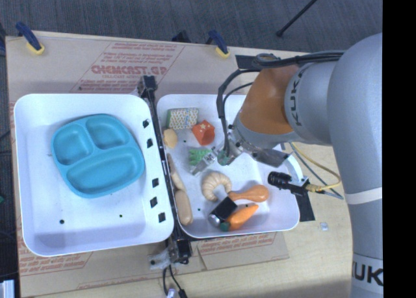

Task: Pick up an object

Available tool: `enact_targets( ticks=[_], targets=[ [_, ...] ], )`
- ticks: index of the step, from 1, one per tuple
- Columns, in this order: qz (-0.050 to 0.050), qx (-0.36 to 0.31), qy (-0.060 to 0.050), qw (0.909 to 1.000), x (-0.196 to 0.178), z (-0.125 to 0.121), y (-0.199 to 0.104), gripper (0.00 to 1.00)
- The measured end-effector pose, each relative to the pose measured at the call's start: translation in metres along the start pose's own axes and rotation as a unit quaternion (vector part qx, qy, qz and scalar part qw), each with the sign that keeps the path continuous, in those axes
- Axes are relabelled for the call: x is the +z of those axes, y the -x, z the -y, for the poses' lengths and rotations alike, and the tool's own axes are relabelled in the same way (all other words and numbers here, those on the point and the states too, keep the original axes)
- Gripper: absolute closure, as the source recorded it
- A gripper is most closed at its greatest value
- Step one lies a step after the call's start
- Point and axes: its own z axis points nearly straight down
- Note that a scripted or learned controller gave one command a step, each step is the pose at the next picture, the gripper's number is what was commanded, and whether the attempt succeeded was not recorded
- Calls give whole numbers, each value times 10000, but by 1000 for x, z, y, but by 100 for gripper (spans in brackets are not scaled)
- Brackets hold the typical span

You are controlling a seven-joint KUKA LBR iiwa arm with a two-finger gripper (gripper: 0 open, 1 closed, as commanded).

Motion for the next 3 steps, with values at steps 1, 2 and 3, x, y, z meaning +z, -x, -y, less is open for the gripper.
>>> enact_targets(
  ticks=[1,2,3],
  targets=[
    [1,-680,2,9977,0,-46,-2,0],
    [-138,-633,-205,9977,1,-76,18,0],
    [12,-2216,6,9751,-101,-114,-15,0]
  ],
)
